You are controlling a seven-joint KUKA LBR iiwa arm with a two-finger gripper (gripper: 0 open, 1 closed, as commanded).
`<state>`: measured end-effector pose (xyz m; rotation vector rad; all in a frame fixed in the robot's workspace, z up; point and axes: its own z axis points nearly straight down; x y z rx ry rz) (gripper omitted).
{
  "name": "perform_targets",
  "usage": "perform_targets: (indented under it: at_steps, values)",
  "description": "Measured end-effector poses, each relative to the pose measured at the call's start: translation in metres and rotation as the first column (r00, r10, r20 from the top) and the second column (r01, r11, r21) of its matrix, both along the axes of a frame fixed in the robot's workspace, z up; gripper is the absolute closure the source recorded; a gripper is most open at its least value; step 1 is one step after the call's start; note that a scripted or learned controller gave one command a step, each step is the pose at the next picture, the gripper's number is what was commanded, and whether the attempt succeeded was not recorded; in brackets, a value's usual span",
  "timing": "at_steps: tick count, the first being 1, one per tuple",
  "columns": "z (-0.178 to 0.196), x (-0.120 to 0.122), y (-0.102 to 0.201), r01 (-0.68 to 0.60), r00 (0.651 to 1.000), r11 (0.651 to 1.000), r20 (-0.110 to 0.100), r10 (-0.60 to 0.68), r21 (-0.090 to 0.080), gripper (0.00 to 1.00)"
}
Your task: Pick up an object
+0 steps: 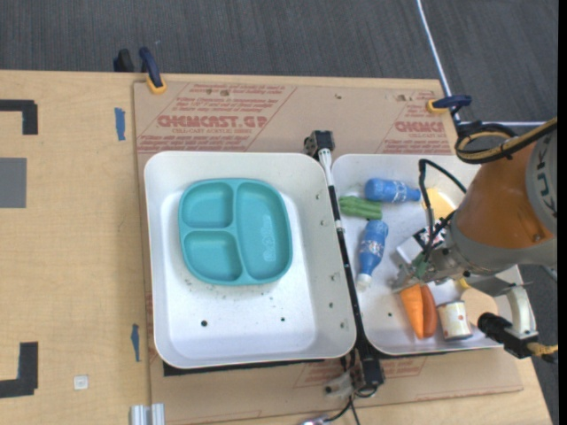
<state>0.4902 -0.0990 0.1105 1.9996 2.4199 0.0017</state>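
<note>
The right bin (383,333) holds a blue bottle (371,249) lying near its left wall, a second blue bottle (390,190) at the back, and a green pickle-shaped piece (360,206) between them. An orange carrot (418,310) and a small white can (454,320) lie at the front. A yellow object (438,202) peeks out from behind the arm at the back right. My gripper (420,266) hangs low in the bin just above the carrot's top end, to the right of the first blue bottle. Nothing shows between its fingers.
The left bin (168,264) bears a teal divided plate (236,230). The orange-banded wrist (500,206) covers the right bin's right side. A black clamp (319,142) sits at the back between the bins. Cardboard and wooden bench surround both bins.
</note>
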Motion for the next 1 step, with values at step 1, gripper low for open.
perform_targets:
  at_steps: [1]
  values:
    - [0.0775, -0.0107, 0.0448, 0.144, 0.99, 0.99, -0.003, -0.144, 0.001, 1.0]
